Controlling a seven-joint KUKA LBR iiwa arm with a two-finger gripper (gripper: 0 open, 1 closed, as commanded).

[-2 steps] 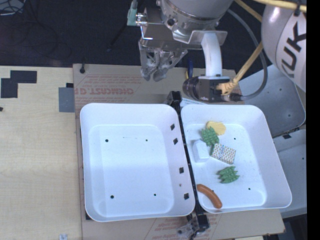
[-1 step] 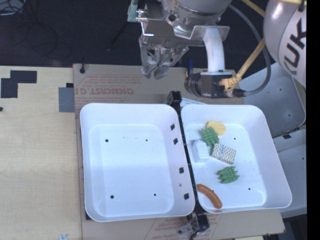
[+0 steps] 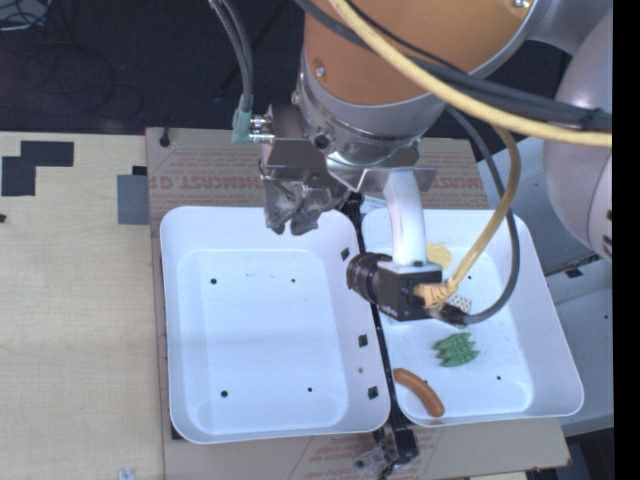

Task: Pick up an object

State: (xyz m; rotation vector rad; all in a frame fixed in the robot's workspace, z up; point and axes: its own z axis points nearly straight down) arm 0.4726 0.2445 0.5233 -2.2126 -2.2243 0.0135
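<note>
The pincer hangs just beyond the right bin, past that bin's far left corner and over the far right corner of the left bin. Its tip is a grey, lumpy shape from this angle. Whether it is open, closed or gripping anything cannot be told. Above it rises the arm, its broad orange band covering the far edge of the right bin.

All the loose things lie inside the right bin. A yellow piece sits in the bin's far half, partly hidden, so its shape is unclear. A green piece, small, dark and knobbly with a ragged outline, lies near the middle of the bin's near half. A sausage lies by the bin's near rim, towards its left side. It is orange-brown, slim and slightly curved, and it is set at a slant, close to the green piece but apart from it.

Both bins rest on a cardboard sheet that shows around the right bin's far and near edges.
</note>
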